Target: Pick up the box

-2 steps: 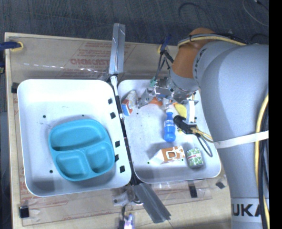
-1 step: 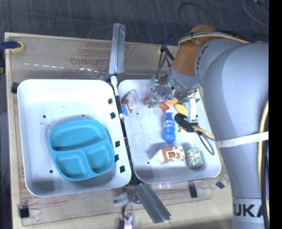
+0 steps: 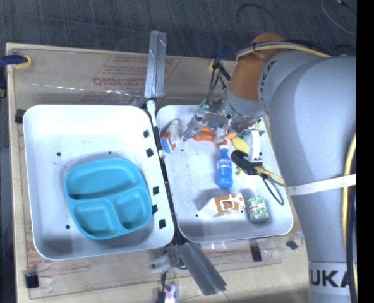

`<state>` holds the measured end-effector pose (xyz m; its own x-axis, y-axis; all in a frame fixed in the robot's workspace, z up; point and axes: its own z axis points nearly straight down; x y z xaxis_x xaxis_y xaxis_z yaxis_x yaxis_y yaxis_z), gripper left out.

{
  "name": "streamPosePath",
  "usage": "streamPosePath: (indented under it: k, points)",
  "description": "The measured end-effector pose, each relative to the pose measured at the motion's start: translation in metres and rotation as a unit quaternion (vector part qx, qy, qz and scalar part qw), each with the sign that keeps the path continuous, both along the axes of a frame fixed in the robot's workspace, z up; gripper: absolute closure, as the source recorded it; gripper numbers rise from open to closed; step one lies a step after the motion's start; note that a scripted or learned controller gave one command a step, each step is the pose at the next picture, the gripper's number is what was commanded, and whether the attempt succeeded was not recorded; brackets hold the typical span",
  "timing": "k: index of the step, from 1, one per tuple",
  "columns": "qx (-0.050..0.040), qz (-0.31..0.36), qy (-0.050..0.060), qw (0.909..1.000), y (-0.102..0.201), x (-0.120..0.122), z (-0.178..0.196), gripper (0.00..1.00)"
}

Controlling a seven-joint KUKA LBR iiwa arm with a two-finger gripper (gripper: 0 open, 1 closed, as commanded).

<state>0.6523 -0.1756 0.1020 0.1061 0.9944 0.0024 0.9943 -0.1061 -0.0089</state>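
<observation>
The box (image 3: 229, 204), small and white with orange print, lies near the front of the right bin (image 3: 193, 223), beside a green-labelled can (image 3: 258, 208). My gripper (image 3: 198, 122) hangs over the back of that bin, above an orange item (image 3: 205, 135). It stands well away from the box, with a blue bottle (image 3: 223, 168) lying between them. Nothing shows in its grasp.
A red, white and blue packet (image 3: 169, 138) leans at the right bin's left wall. A yellow item (image 3: 238, 142) sits by the bottle's top. The left bin (image 3: 42, 169) holds a blue divided tray (image 3: 108, 197). The grey arm covers the right bin's right side.
</observation>
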Motion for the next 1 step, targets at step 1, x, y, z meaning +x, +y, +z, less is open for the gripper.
streamPosePath:
  k: [1]
  points:
    - [-0.0118, -0.029, -0.002, 0.9995, 0.0363, 0.0025, -0.0016, 0.0]
